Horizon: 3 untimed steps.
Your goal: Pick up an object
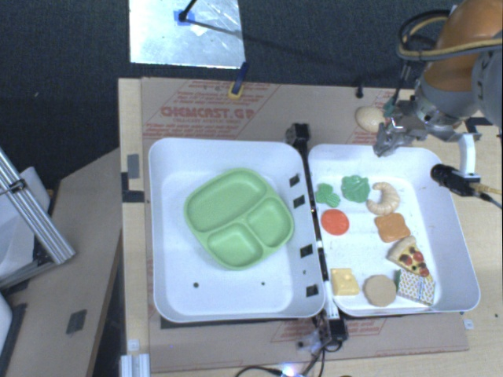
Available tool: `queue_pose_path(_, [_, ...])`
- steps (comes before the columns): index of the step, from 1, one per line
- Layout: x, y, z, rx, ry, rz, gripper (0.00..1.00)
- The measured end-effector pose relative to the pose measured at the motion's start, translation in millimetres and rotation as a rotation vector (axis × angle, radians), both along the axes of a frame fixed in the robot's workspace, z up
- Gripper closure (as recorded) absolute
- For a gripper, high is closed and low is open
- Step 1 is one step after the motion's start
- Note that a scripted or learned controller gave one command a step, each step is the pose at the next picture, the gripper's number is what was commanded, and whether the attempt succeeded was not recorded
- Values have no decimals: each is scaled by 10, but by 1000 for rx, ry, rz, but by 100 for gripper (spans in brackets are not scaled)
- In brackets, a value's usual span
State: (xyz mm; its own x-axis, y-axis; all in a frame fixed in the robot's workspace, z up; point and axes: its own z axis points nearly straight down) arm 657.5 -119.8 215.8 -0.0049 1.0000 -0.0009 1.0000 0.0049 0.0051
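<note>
White plastic forms both bins: the left bin (169, 289) bears a green divided plate (238, 217), and the right bin (452, 234) bears toy food, among them a green leafy piece (355, 188), a croissant (384, 198), a red slice (335, 222), toast (391, 227), pizza (409, 256), a cheese cube (343, 281) and a round biscuit (380, 290). The gripper (387, 142) hangs over the right bin's far rim, just beside a pale egg (368, 118) lying on the cardboard outside the bin. Nothing shows between its tips, and how they stand cannot be made out.

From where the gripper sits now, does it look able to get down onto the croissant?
Probably yes: the gripper hangs over the right bin's far rim, and the croissant lies uncovered, apart from its neighbours.
</note>
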Motion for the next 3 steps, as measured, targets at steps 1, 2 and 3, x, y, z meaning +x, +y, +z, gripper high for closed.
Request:
queue_pose_path(1, [9, 0, 92, 1, 2, 0, 100])
queue_pose_path(2, [-388, 253, 6, 1, 7, 1, 100])
queue_pose_path(3, [-783, 593, 138, 2, 6, 3, 100])
